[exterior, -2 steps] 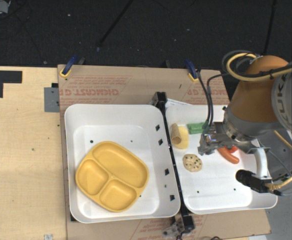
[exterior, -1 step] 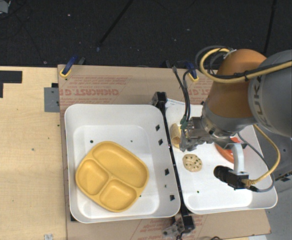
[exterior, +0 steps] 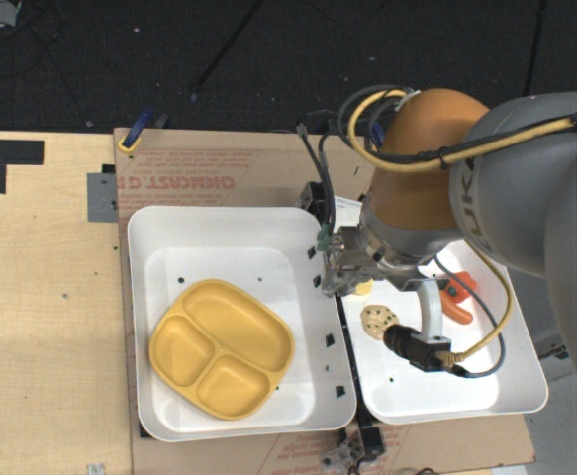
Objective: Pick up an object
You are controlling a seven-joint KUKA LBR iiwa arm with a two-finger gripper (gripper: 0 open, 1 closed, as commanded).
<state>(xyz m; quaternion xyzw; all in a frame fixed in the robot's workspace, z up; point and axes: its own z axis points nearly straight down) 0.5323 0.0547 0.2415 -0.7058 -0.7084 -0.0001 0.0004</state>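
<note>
Near the left wall of the right bin (exterior: 526, 389) lies a small tan, speckled, cookie-like object (exterior: 378, 319), resting flat on the bin floor. Just above it a small yellow piece (exterior: 364, 287) shows at the lower edge of the tool (exterior: 345, 273), and an orange object (exterior: 456, 300) lies further right, partly covered by the arm (exterior: 446, 181). The tool is positioned low over the divide between the two bins, close to the cookie-like object but apart from it as far as can be judged. Whether the tool is wide or narrow cannot be told from this angle, since the wrist body masks it. No object is seen held. The left bin (exterior: 144, 265) contains a yellow compartment tray (exterior: 222, 347), lying flat and well apart from the tool. Both bins rest on cardboard over the wooden worktop (exterior: 41, 295). Assessment: the pick is not yet done; closing on an object and lifting it clear remain.
</note>
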